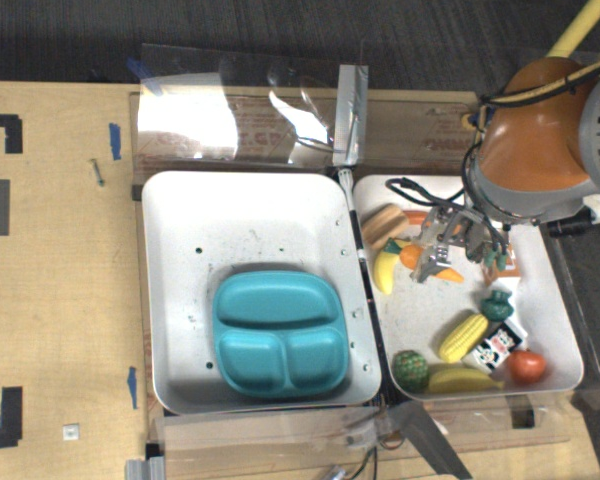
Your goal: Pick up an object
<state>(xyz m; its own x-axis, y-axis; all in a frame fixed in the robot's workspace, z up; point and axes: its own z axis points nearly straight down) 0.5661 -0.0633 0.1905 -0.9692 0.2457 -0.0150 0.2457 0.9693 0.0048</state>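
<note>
Plastic foods (464,334) – crowding end effector (438,258)

Right bin's got a pile of toy food: a corn cob (464,336) lying diagonally, a tomato (527,367) in the near right corner, and a banana (384,271) by the left wall.

- The table (50,268) has a tan top with black corner marks and bits of blue tape.
- Two shallow white bins sit on it, left bin (170,268) touching right bin (560,308).
</note>
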